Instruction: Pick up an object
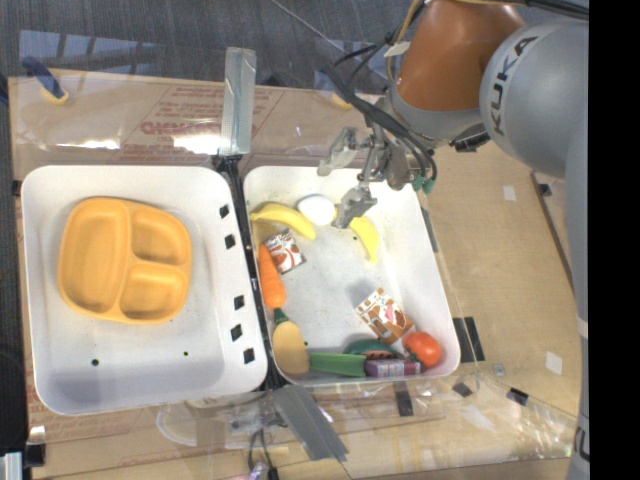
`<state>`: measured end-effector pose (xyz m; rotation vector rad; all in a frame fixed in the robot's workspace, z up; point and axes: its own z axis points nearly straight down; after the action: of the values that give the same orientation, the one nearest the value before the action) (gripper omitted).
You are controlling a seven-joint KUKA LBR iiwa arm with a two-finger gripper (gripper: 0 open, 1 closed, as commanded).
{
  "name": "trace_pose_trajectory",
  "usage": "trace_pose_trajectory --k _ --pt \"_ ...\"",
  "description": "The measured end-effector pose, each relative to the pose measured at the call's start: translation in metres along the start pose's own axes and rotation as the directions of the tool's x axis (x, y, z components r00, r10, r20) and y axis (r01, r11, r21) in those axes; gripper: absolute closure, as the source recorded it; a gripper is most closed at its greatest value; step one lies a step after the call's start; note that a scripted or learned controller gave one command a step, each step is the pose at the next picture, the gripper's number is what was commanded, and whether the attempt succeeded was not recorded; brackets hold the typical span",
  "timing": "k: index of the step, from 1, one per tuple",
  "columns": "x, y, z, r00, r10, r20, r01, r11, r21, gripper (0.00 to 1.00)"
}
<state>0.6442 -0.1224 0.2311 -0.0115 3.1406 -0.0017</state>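
On the desk (500,268) two shallow white bins sit side by side. The left bin (60,368) carries an orange divided plate (124,259) with three compartments, lying toward the bin's rear left. The right bin (440,298) holds the clutter: a banana (283,218) near the rear left corner, a white egg-like ball (316,209) just beside it, and a second, smaller banana (365,237) to the right of that. Below the first banana lies a small red-and-white packet (284,251), touching or nearly touching a carrot (271,280) that runs along the left wall. Near the front, a tan pear-shaped piece (289,347) sits at the left, a green vegetable (335,363) stretches beside it, a purple item (392,368) lies against the front wall, and a red tomato (424,348) sits in the front right corner, just beside a brown-and-white carton (384,315). The grey arm (530,78) with its orange band (445,53) reaches in from the right, and the gripper (352,208) hangs over the rear of the right bin, between the white ball and the smaller banana. Whether its fingers are open or closed I cannot tell; nothing is seen between them.
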Motion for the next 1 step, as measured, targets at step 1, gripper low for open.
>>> trace_pose_trajectory --k 1 --pt "0.0094 -0.0890 0.1399 0.976 -0.219 -0.002 0.219 0.976 -0.001 0.00"
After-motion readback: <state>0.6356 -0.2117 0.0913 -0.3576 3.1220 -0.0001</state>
